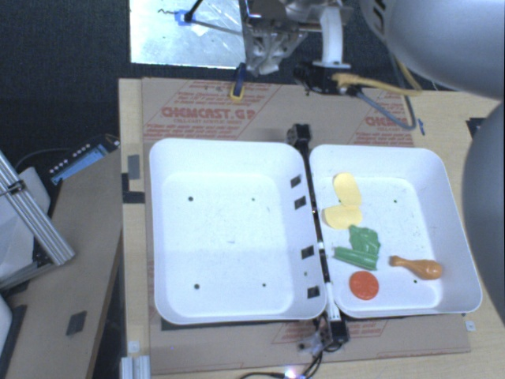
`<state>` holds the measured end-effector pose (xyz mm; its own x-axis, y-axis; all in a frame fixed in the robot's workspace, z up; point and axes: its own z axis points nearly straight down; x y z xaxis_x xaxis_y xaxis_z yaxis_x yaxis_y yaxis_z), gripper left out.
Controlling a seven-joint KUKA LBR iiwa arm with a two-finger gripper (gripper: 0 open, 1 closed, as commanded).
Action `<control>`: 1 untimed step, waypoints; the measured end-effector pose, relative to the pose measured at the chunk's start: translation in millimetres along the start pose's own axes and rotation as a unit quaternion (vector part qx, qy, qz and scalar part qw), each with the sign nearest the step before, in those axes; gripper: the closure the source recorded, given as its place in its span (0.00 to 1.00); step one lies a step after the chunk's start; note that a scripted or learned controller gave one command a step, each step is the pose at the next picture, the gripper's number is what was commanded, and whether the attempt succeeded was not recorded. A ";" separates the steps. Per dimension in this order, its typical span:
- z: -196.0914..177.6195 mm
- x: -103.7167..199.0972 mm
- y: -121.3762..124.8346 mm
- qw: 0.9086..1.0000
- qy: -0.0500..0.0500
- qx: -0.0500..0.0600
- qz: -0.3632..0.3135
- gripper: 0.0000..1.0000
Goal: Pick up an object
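Two white bins sit side by side on the surface (pixel 197 109). The left bin (pixel 170 212) has a bare floor. The right bin (pixel 454 235) holds the toys: two pale yellow pieces (pixel 345 201) touching each other, a green toy (pixel 360 245) just below them, a round orange-red disc (pixel 364 285) near the front, and a brown drumstick-shaped toy (pixel 417 267) to the right. The end effector (pixel 263 63) hangs high above the back of the surface, well apart from the toys. Its fingers are bunched together, and nothing is between them.
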<state>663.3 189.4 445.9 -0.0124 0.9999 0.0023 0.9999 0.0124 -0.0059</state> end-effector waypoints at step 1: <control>-96.5 -37.8 -75.4 1.000 0.001 -0.008 0.006 1.00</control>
<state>588.9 150.4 542.7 -0.0004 1.0000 0.0036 0.9999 0.0004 0.0103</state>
